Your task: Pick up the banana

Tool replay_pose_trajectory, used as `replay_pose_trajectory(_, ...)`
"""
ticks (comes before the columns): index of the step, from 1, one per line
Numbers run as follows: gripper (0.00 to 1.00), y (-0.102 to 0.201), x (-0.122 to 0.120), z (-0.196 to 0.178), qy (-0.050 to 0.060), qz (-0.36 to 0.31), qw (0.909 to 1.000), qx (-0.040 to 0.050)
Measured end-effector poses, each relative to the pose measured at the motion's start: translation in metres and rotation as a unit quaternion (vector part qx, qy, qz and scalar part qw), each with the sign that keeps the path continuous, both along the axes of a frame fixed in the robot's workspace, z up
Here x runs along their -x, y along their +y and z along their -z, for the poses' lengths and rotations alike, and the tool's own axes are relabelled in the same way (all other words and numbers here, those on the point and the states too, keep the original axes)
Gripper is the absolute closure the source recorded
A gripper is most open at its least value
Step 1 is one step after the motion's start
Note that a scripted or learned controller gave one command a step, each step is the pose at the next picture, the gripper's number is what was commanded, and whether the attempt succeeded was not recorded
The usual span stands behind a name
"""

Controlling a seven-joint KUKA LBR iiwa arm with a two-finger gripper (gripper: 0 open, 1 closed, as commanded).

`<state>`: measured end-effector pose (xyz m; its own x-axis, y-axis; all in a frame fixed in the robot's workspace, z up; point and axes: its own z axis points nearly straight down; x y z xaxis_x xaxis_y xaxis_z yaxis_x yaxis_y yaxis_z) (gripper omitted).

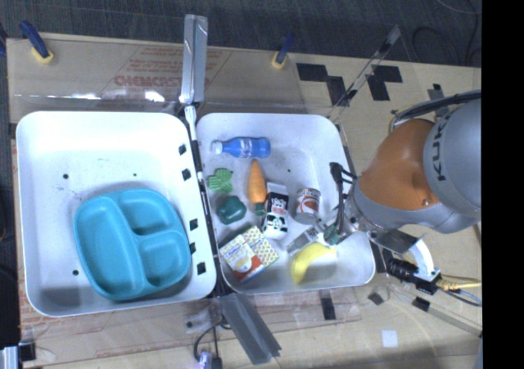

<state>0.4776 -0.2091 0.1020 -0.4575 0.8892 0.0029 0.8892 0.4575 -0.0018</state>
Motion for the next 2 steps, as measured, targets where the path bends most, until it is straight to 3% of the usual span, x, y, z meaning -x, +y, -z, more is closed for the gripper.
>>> replay_pose_trajectory(1, 1.00, 0.0005, -0.0008, -0.0098, 0.000, -0.003, 1.0000, 0.0001)
replay_pose_trajectory(2, 0.00, 0.0005, -0.0008, -0.0098, 0.000, -0.003, 1.0000, 0.0002)
